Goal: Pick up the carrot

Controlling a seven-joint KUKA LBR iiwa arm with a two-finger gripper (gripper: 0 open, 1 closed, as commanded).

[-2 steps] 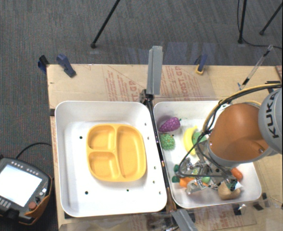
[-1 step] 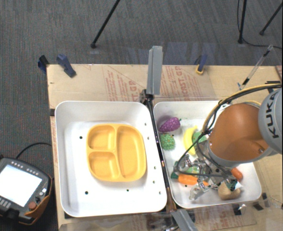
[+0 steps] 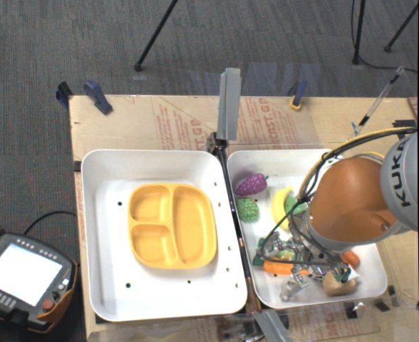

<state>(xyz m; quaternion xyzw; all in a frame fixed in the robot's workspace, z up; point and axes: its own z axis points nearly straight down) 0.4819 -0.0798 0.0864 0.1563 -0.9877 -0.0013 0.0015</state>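
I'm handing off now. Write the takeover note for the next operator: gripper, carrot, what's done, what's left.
Gripper: low in the right bin, directly over the carrot; open or shut can't be told from this view.
Carrot: lying flat near the right bin's front left, orange end sticking out left of the gripper.
Done: arm brought down to the carrot.
Left: confirm a grasp, then lift. No lift visible yet.
Nearby: purple grapes, green fruit, banana.

Two white bins on a cardboard-covered bench

The left bin [image 3: 95, 262] holds a yellow divided plate [image 3: 172, 225] near its middle. In the right bin [image 3: 266, 159] a purple bunch of grapes [image 3: 251, 184] lies just above a green berry [image 3: 248, 209], with a banana [image 3: 279, 205] beside them. A tablet [image 3: 23, 275] with a lit screen rests on the floor at lower left.
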